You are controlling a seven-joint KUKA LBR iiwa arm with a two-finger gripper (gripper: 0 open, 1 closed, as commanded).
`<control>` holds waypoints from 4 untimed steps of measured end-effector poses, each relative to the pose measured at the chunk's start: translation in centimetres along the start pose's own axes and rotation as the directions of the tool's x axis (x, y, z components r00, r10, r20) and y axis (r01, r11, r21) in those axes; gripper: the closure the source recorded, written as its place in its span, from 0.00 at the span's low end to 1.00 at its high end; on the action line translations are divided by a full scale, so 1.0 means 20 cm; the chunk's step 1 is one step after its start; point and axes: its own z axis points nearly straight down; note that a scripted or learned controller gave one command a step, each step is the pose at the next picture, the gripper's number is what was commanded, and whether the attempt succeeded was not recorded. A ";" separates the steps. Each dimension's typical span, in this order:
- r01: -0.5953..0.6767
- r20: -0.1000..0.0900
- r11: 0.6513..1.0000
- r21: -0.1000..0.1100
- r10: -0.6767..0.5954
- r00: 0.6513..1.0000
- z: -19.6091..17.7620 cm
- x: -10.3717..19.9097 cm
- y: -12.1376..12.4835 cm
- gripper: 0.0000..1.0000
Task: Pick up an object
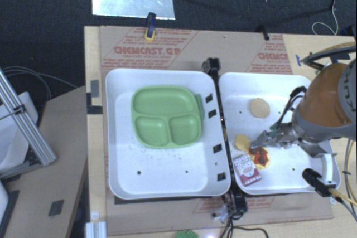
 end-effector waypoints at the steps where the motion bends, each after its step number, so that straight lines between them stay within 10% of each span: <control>1: 0.000 0.005 1.000 -0.008 0.000 1.000 0.05 0.16 -0.07 0.00; 2: 0.003 -0.003 1.000 -0.009 -0.003 1.000 -0.01 0.18 -0.06 1.00; 3: 0.002 -0.003 1.000 -0.006 -0.002 1.000 -0.01 0.18 -0.07 0.00; 4: 0.000 -0.003 1.000 0.014 0.000 1.000 0.08 0.16 -0.10 0.00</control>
